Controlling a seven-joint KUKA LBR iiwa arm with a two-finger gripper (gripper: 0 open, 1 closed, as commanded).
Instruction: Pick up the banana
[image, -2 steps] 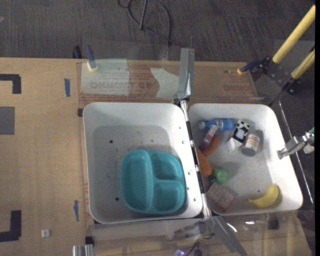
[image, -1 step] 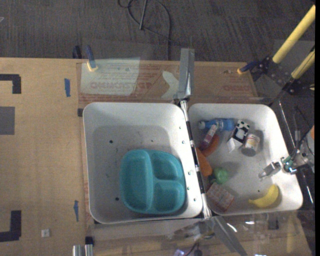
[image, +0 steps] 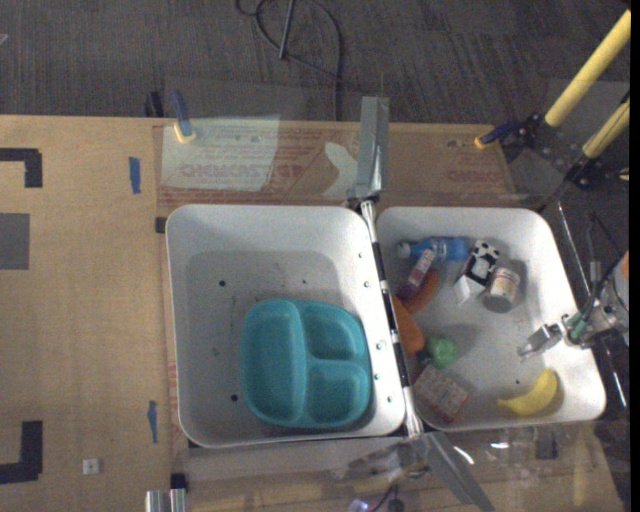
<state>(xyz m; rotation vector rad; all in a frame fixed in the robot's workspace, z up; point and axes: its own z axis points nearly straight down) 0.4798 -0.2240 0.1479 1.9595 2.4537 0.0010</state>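
My pincer (image: 545, 340), jaw state unclear, sits just above the banana (image: 532, 394); I'd drop straight down, straddling its middle.

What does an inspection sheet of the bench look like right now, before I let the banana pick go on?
Surface: two white bins, left bin, right bin.
Job's things: banana lies in the right bin's near right corner.
Clutter: teal divided plate in left bin; bottle, can, green ball, packet in right.
Grippers: gripper above the banana, not touching.
Cables: dark cable on floor.
Surroundings: yellow poles.
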